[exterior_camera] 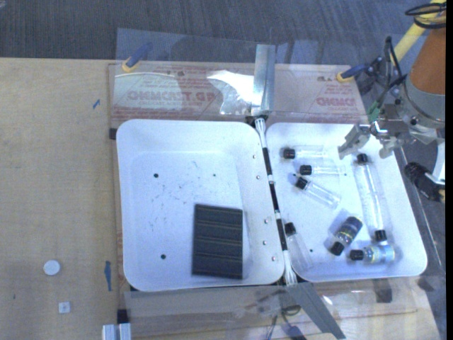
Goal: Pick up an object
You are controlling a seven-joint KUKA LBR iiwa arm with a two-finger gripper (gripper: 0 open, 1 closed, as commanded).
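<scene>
My gripper (369,144) hangs over the far right corner of the right bin (417,257), open, with nothing between its fingers. Just below it lies a long clear tube (369,197) with black caps at both ends. Several small clear vials with black caps lie in the same bin, among them one at the back (303,152) and one in the middle (316,190). A dark little bottle (345,234) and a capped vial (375,253) lie near the front. A dark ribbed rectangular block (218,241) rests in the left bin (141,147).
A metal divider (265,76) stands behind the seam between the bins. Cables and a yellow hose (410,37) hang at the back right beside the arm. One vial (291,236) lies against the right bin's left wall. The bench (49,190) extends to the left.
</scene>
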